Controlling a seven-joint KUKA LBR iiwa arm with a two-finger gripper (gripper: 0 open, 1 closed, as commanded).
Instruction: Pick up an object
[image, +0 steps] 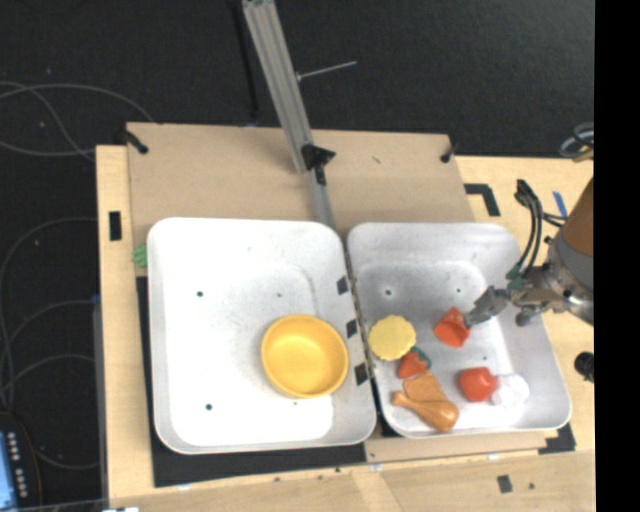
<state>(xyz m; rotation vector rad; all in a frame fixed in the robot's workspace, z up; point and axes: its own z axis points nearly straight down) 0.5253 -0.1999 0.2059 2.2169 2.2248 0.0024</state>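
Two white bins (180, 300): left holds a yellow bowl (304, 356); right holds toy food (430, 372) beneath the hand (492, 304), grip unclear.

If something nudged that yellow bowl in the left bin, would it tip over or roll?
The yellow bowl sits upright, wide and shallow, so it would probably slide rather than tip. It looks like thin plastic, likely light and stiff. Its smooth rounded rim may be slippery to pinch.

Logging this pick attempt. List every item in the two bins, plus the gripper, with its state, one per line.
Yellow bowl: upright in left bin, mouth up.
Yellow round toy: lying in right bin, at its left wall.
Red toy: on right bin floor, by the fingertip.
Strawberry-like toy: lying flat.
Orange drumstick-like toy: on its side.
Red block: against something white.
Gripper: low over right bin, grasp unclear.
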